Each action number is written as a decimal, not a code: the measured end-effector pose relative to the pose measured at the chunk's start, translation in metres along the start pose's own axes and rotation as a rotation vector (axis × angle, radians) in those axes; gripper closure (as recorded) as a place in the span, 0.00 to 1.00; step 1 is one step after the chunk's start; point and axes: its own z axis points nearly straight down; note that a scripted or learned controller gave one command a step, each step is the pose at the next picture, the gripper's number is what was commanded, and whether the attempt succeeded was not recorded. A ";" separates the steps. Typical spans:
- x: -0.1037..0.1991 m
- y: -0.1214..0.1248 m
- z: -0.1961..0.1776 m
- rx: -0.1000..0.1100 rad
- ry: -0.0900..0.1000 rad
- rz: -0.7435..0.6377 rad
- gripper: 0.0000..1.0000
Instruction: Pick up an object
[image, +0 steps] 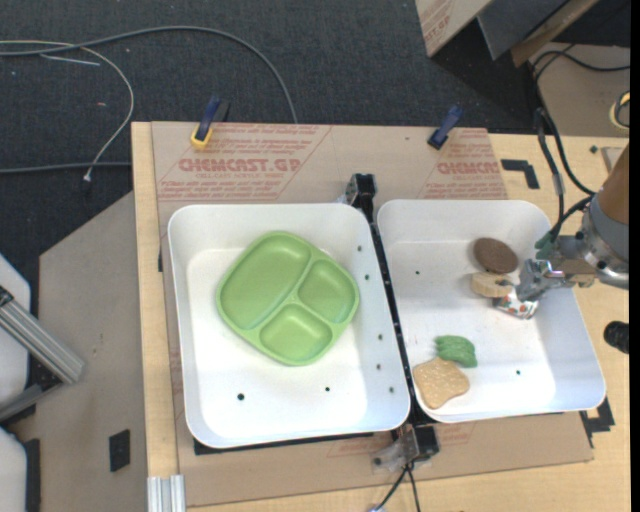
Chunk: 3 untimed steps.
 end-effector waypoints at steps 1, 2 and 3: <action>0.001 0.006 -0.045 0.000 0.000 0.000 1.00; 0.063 0.008 -0.035 0.009 0.006 -0.005 1.00; 0.119 0.017 -0.038 0.005 0.005 -0.005 1.00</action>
